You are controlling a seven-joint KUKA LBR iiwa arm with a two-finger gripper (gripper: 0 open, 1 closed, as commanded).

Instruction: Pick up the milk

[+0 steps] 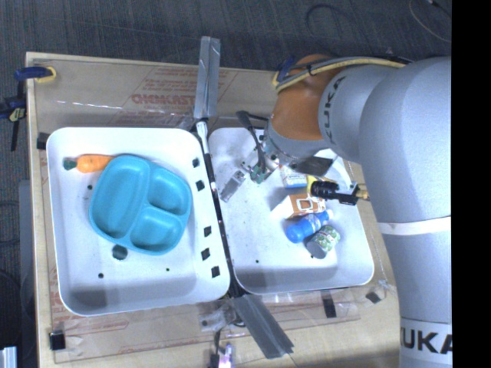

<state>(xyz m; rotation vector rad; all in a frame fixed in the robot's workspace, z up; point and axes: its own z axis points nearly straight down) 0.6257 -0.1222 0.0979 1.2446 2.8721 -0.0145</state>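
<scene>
- The milk carton (294, 179), small and white with blue print, lies on the floor of the right bin (268, 263), just beside the claw on the view's right; its upper edge is tucked under the wrist
- The claw (255, 169) hangs low over the upper left part of that same bin, close to the wall shared with the other bin; whether it is spread or pressed together cannot be told from this angle, and the carton is not in its grip
- Below the milk, a little further from the claw toward the view's lower right, sits an orange-and-white carton (304, 204)
- Further out the same way lies a blue bottle (306, 228), with a green can (324, 240) touching or just beside it on the far side from the claw
- The grey arm (391, 136) with its orange band (295, 121) comes in from the right, above and behind the claw
- Across the shared wall, left of the claw, the left bin (115, 294) holds a blue divided plate (141, 203), roughly level with the claw
- A carrot (93, 162) lies at the plate's upper left edge, well apart from the claw
- A small dark green thing (119, 253) sits just below the plate
</scene>
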